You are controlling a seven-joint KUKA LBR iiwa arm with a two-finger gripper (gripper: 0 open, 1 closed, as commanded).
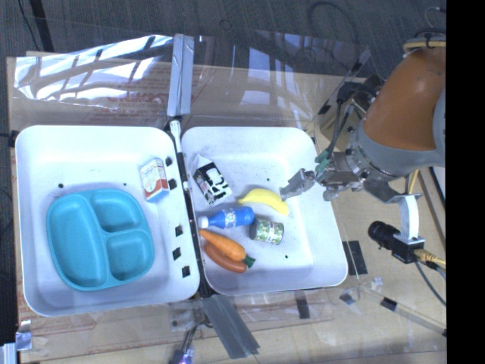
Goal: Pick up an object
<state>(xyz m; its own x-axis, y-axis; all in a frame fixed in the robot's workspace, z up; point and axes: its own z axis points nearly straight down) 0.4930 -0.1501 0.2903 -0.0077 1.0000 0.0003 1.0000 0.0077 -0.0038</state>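
The right bin (322, 241) holds a yellow banana (264, 200), a blue bottle (227, 218) lying on its side, a small green can (267, 230), two orange carrots (223, 249) and a black-and-white box (212, 183). My gripper (298, 183) hangs over the right part of this bin, just to the right of the banana and above it. I see nothing in its grasp. The grey arm with its orange band (405, 101) reaches in from the right.
In the left bin (30, 165) lie a blue divided plate (101, 237) and a small red-and-white carton (154, 179). A raised divider (182, 203) separates the two bins. Clear plastic sheeting (250, 82) covers the bench behind them.
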